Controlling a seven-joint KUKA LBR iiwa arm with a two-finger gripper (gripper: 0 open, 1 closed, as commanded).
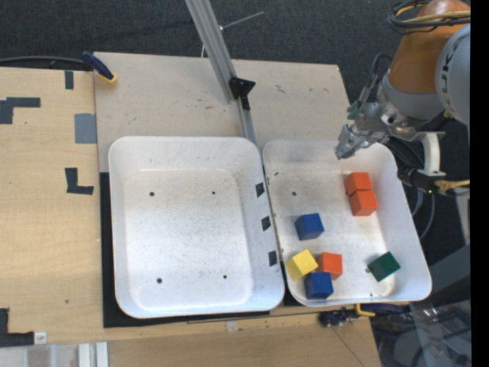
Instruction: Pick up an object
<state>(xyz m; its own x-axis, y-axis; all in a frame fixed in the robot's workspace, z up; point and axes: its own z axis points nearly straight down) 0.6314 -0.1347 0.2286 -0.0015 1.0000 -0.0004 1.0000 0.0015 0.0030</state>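
White bins side by side: left bin [183, 228], right bin [397, 277] with the blocks. Gripper [348, 145] hangs over its far rim, holding nothing, finger gap can't tell. Orange block pair [360, 193] nearest, then blue block [309, 225]; yellow block [302, 264] touches neighbours. Risk: descent clips the rim, or crowded blocks block the fingers.

Pale wooden bench [46, 205], dark speckled floor [92, 14], slanting metal pole [210, 33]
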